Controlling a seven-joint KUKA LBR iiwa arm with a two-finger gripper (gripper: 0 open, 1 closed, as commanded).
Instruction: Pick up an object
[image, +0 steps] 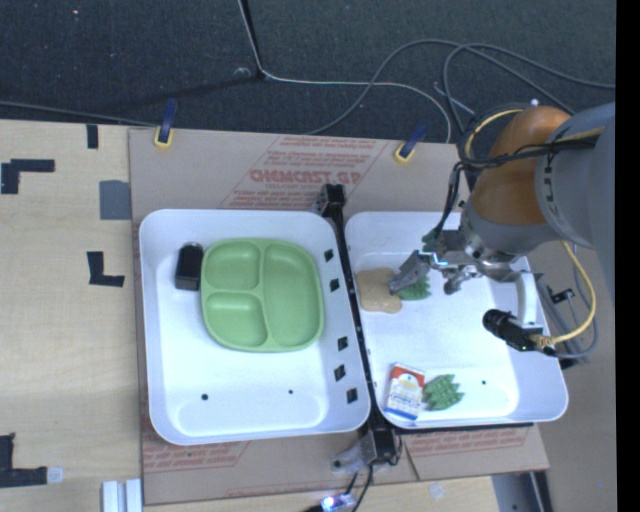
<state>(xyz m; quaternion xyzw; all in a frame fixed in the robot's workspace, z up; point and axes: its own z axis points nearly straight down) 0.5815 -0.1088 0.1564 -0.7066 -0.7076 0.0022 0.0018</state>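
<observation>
Hovering low in the right bin (520, 395), the pincer (432, 272) has its two fingers spread apart with nothing between them, one tip at a small green leafy toy (414, 289) that touches a tan cookie-like piece (379, 291); closing from here could, I judge, nudge the green toy against the tan piece or nip only its edge, so the lift comes up bare. Counting outward: one green toy and one tan piece by the fingers, one red-and-white packet (404, 390) and a second green toy (442, 391) near the front wall, then one green divided plate (263, 294) and one black block (189, 266) in the left bin (165, 380).
</observation>
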